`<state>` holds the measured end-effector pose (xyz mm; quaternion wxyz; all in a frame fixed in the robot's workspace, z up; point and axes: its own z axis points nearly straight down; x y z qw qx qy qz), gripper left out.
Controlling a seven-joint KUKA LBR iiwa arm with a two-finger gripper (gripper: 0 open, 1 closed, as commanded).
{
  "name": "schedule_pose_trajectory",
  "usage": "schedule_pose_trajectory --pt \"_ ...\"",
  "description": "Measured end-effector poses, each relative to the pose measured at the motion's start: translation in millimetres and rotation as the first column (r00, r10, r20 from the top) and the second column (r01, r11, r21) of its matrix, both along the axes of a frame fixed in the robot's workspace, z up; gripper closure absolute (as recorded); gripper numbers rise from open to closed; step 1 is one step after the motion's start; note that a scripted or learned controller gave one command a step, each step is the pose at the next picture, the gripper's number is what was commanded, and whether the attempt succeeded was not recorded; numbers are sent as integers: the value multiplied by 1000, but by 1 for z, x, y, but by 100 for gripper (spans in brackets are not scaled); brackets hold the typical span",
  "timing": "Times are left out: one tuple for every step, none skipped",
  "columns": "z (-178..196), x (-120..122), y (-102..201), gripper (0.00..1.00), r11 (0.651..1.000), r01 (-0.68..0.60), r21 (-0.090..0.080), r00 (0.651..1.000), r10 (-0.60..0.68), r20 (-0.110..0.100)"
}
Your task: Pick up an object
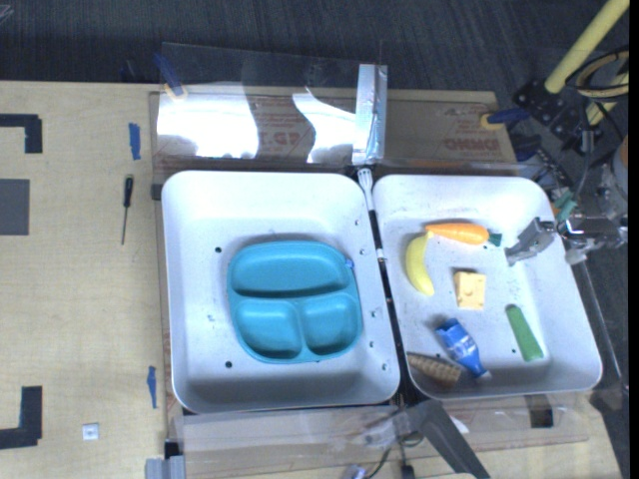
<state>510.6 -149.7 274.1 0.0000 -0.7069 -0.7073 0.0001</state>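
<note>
The grey gripper (pixel 524 244) is seen at the far right rim of the right white bin (pixel 559 367), half lost among cables and cut off by the frame edge, so whether it is spread or closed cannot be told, and nothing is seen held in it. In that bin lie an orange carrot-shaped toy (pixel 457 234), a yellow banana (pixel 418 264), a yellow block (pixel 469 289), a green cylinder (pixel 524 332), a crumpled blue packet (pixel 462 347) and a brown ridged piece (pixel 434 368), hard to identify at the near left corner.

Both white bins (pixel 200 367) appear smooth moulded plastic; blue divided tray (pixel 295 299) glossy plastic; bench (pixel 70 317) matt light wood.
</note>
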Motion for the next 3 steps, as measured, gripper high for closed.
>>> schedule_pose_trajectory --pt "-137 -26 37 0 986 -168 5 986 168 -11" --pt "-186 -30 50 0 911 -412 -2 911 412 5" --pt "-175 -27 50 100 912 -411 -7 912 411 13"
